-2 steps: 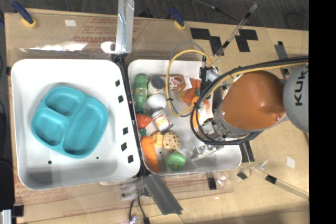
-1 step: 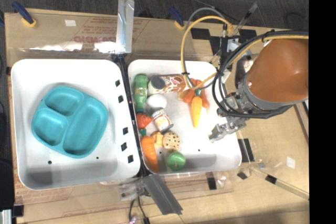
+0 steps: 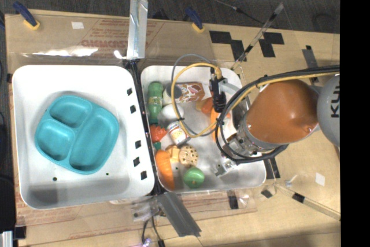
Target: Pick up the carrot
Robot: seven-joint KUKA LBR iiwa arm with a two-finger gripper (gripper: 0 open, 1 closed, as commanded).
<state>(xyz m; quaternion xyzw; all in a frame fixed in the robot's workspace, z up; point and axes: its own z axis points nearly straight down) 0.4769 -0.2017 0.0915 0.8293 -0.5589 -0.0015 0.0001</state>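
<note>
Fingers of the gripper [image 3: 226,163] were hidden under the wrist, so we could not tell if they were spread or pressed together; we saw just a small grey metal part at the wrist's lower left. The grey arm w/ orange band [image 3: 282,111] reached in from the right and hung over the right half of the right shallow white bin [image 3: 250,180].

The orange tapered carrot [image 3: 208,106] lay in the upper middle of that same bin, just beside the small printed carton [image 3: 188,91] and partly behind the black cable connector [image 3: 218,95]. It was apart from the grey metal part, and we saw nothing gripping it.

Other toy foods were in the bin's left part:
- green oblong vegetable [image 3: 154,98] at top
- small labelled jar [image 3: 178,135] in the middle
- round beige cracker [image 3: 187,154], approx. touching the green round fruit [image 3: 194,177] below
- orange ribbed fruit [image 3: 164,165] at the bottom-left corner

The left shallow white bin [image 3: 34,194] held a teal divided plastic plate [image 3: 78,133].
</note>
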